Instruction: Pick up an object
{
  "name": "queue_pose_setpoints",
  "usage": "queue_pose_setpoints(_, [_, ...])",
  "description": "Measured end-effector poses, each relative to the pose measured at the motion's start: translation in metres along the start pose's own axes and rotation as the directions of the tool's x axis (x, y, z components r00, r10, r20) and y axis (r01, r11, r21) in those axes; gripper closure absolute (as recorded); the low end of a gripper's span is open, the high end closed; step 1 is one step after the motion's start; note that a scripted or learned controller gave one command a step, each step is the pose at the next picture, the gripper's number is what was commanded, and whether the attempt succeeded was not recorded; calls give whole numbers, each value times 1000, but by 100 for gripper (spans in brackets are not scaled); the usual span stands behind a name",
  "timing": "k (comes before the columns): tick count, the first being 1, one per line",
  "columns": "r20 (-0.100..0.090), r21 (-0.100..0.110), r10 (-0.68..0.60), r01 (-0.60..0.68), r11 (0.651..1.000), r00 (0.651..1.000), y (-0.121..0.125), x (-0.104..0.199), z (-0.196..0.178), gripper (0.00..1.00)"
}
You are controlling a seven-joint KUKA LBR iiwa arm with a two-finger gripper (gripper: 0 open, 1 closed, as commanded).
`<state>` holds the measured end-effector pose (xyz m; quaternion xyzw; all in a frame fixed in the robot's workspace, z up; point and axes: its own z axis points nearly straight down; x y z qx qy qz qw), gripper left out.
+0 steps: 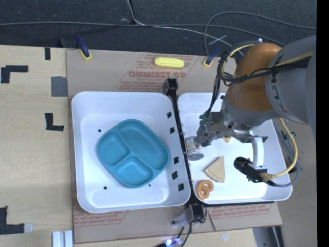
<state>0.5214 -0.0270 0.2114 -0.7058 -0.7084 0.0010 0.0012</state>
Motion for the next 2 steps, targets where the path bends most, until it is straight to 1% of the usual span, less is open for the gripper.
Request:
queue_pose_setpoints(1, [0,-2,-1,1,1000,1000,-6,47,-11,100])
queue_pose_setpoints(2, [0,0,-2,2,1000,1000,-13,99,-1,100])
